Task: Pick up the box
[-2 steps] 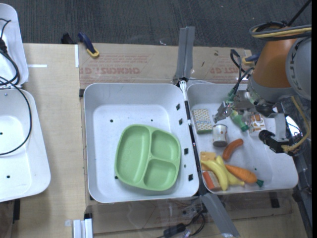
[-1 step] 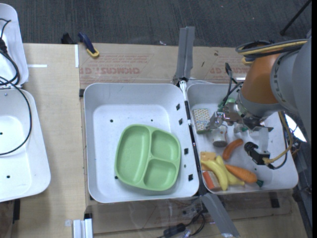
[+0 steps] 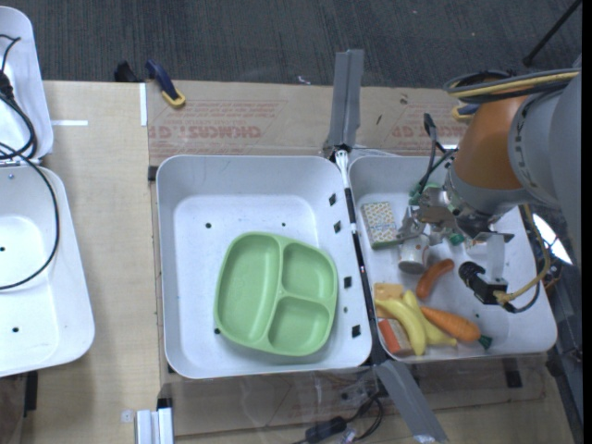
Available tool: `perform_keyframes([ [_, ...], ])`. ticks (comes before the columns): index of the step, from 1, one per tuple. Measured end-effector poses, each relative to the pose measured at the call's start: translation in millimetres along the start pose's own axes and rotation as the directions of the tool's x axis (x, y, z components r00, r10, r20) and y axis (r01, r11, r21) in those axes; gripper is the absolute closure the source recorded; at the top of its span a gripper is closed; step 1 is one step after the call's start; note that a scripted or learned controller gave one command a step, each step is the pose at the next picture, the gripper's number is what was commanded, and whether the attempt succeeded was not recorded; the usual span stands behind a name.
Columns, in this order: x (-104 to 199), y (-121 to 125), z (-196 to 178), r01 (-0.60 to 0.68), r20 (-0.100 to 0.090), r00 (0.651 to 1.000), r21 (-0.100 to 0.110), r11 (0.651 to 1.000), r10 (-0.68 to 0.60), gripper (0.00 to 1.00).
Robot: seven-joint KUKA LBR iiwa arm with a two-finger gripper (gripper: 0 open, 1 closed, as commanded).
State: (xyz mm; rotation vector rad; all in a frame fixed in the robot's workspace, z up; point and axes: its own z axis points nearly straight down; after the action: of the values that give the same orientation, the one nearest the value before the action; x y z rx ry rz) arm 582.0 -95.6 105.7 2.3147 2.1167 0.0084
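The box (image 3: 379, 221) is small and flat with a pale dotted pattern. It lies near the left wall of the right bin (image 3: 541, 333), towards the back. My gripper (image 3: 413, 248) hangs low over that bin, just to the right of the box and slightly nearer the front. It stands beside the box, not around it. The grey arm with its orange band (image 3: 490, 146) reaches in from the right above it.
Bananas (image 3: 407, 314), a carrot (image 3: 451, 323), an orange-red sausage-shaped piece (image 3: 433, 278) and a small red item (image 3: 389, 338) lie in the front of the right bin. The left bin (image 3: 168, 248) holds a green divided plate (image 3: 277, 294).
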Motion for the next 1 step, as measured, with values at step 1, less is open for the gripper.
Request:
perform_keyframes([
  [1, 1.2, 6.1, -2.4, -0.188, 0.003, 0.982, 0.009, 0.982, 0.188, 1.0],
])
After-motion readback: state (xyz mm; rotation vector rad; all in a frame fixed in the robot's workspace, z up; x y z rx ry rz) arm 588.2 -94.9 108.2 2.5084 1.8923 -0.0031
